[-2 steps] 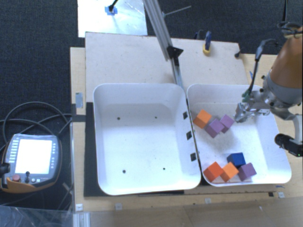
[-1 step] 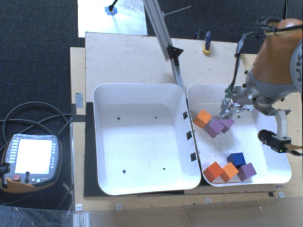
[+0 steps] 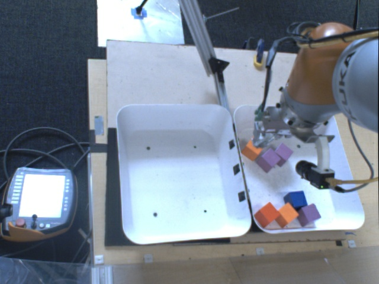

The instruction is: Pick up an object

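Down low inside the right bin (image 3: pixel 349 220) with the gripper (image 3: pixel 265 136); grip state impossible to tell, the tip lost against the grey wrist housing. Nothing seen held.

Just beneath and slightly toward the divider from the gripper: an orange block (image 3: pixel 251 151), the likely target, lying close to the bin's inner wall. Right beside it, on the side away from the divider: two purple blocks (image 3: pixel 270 159), touching or nearly touching each other and close to the orange one.

Judged as the approach step, just before the grasp. Next: settle straight down around one block, close, then lift clear. Tight crowding here, so some risk of nudging a neighbour or catching the wall.

Farther off, toward the near rim of the same bin: a second cluster with a blue block (image 3: pixel 295 199) and more orange and purple pieces packed together.

Farthest, past the divider: the left bin (image 3: pixel 127 158), and well beyond it a control tablet (image 3: pixel 38 203).

Contact with the orange block hard to judge. Arm cut off at the edge.
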{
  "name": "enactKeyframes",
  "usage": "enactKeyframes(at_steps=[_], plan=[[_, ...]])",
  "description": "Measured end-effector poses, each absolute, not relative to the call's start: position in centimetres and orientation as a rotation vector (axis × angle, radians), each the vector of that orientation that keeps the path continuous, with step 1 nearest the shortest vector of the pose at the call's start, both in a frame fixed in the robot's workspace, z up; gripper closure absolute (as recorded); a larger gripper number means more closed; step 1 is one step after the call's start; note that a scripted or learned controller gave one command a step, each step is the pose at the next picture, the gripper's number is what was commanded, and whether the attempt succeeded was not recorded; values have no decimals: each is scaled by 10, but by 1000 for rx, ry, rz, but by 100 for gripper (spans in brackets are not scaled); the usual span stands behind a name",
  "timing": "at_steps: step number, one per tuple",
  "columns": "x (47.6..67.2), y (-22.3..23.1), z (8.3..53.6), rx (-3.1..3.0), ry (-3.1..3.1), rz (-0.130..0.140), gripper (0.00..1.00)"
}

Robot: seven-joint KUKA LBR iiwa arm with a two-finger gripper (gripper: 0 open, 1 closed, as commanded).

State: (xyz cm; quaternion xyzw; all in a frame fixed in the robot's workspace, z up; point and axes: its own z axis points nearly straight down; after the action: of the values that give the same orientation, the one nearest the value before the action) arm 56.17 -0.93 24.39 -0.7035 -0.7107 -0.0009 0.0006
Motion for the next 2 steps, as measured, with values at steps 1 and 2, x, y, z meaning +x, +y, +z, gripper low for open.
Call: enactKeyframes(at_steps=[1, 2], plan=[[574, 46, 233, -2209, -2233, -4, 100], [576, 90, 236, -2210, -2232, -5, 100]])
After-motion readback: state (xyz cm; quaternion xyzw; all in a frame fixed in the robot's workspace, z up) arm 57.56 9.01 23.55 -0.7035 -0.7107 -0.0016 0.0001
